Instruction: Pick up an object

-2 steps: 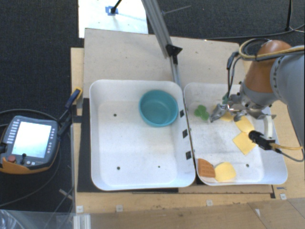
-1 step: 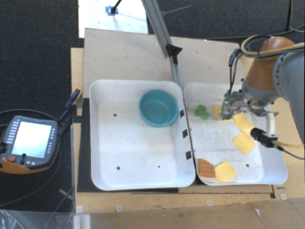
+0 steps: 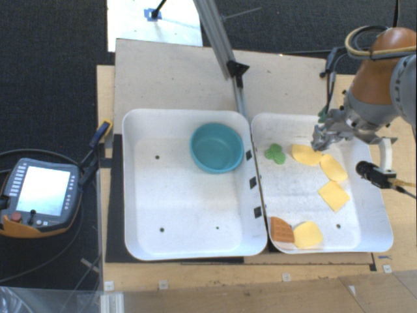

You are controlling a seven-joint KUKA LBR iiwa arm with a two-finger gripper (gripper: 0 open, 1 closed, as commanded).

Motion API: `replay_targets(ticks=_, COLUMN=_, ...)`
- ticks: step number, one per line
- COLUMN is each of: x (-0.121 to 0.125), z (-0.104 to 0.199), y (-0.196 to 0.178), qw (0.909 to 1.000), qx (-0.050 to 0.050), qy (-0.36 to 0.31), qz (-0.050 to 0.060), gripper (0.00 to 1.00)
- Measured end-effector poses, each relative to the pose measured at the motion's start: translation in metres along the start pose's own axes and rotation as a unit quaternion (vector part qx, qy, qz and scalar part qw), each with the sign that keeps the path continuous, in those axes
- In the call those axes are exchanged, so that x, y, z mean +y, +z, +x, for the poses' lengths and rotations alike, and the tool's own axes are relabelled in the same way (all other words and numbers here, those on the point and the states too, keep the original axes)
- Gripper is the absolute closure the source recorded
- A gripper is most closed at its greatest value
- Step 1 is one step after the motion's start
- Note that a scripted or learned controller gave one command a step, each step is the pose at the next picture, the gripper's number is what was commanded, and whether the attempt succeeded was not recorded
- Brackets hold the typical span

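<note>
On my bench (image 3: 176,64): two white bins, side by side. Left bin (image 3: 150,233): one teal bowl (image 3: 217,147), upright, near the far wall toward the divide. Right bin (image 3: 371,230): one small green piece (image 3: 274,153) near the far left corner; four yellow pieces, namely one (image 3: 305,154) just right of the green piece, one (image 3: 333,168) beside it, one (image 3: 334,195) nearer the middle, and one (image 3: 308,235) by the near wall touching a brown waffle-like piece (image 3: 281,229). My end effector (image 3: 321,141) sits low at the far end of the right bin, directly over the right edge of the first yellow piece; whether it is wide, narrow or holding anything I cannot tell. Off the bench, left: a handheld control tablet (image 3: 40,195).
</note>
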State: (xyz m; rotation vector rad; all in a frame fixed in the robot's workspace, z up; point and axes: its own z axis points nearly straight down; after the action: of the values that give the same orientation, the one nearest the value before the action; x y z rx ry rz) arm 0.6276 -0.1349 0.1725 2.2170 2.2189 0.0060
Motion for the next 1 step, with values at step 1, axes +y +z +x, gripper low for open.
replay_targets(ticks=1, x=0.0013, z=-0.0001, y=-0.0530, qw=1.0000, qx=0.000, qy=0.000, qz=0.000, gripper=1.00)
